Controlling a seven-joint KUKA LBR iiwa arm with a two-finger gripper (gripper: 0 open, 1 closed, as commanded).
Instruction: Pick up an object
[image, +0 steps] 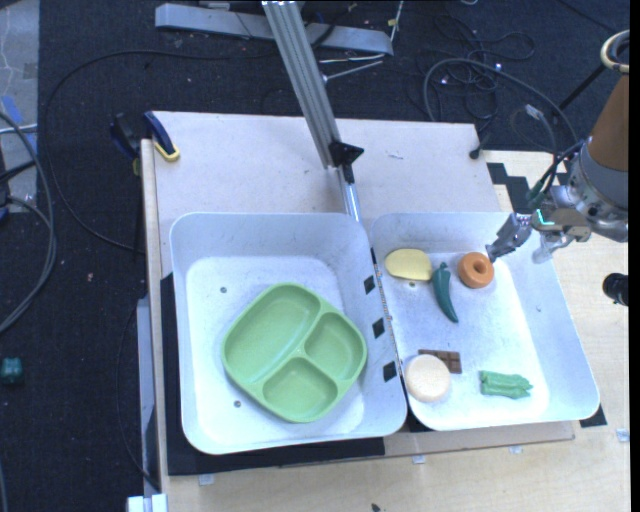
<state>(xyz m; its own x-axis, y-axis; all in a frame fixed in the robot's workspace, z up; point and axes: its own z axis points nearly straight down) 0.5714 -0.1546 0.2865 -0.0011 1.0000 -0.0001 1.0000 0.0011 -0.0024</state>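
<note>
The hand hangs at the upper right edge of the right bin, reaching in from the right on the grey arm; its dark fingers point down and to the left over the bin's rim, and whether they stand wide or narrow cannot be told from this angle. Nothing shows between them. Just beside the fingertips, a little lower and to the left, lies an orange doughnut-shaped ring on the bin floor, apart from the hand. To the ring's left a dark green pepper lies slanted, its upper end near a pale yellow rounded piece that sits close to the wall shared by the two bins. Toward the front of the same bin rests a cream round bun-like thing, touching a small brown block behind it, and well to their right lies a bright green leafy piece. The left bin holds a light green plate with three compartments, tilted slightly across the floor. Both bins sit on the pale bench, and a slanted metal pole runs down to the bins' back edge, where it ends between them.
</note>
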